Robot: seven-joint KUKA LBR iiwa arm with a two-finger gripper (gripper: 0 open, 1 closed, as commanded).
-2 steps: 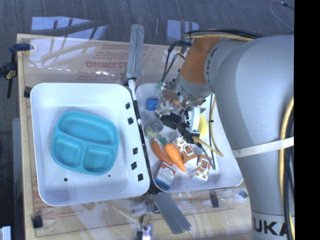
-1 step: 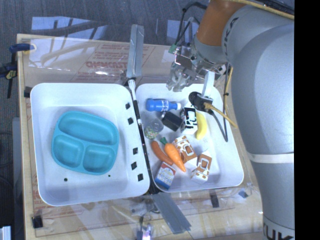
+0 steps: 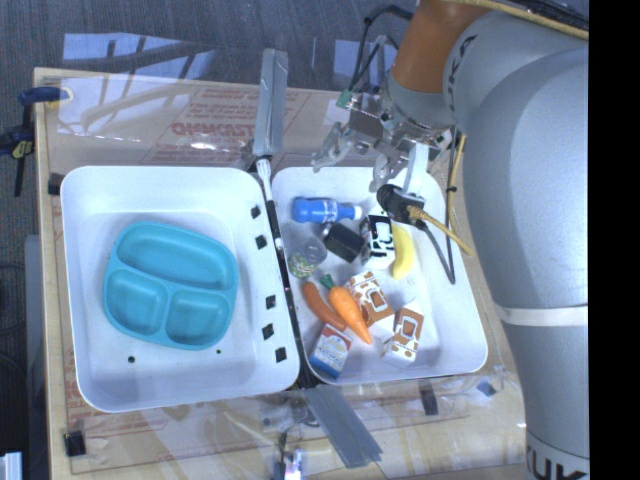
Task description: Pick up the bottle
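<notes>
Bins | left bin (image 3: 80,218): blue tray (image 3: 170,286) | right bin (image 3: 455,338): bottle (image 3: 322,210), carrots (image 3: 340,308) | end effector (image 3: 360,153): spread open, empty

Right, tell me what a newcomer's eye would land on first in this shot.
The bulky grey arm with its orange band fills the right side, its two-finger gripper hanging over the far edge of the right white bin. That bin is crowded: a blue plastic bottle lying on its side, two orange carrots, a yellow banana and small cartons. In the left white bin lies one turquoise sectioned plate.
</notes>
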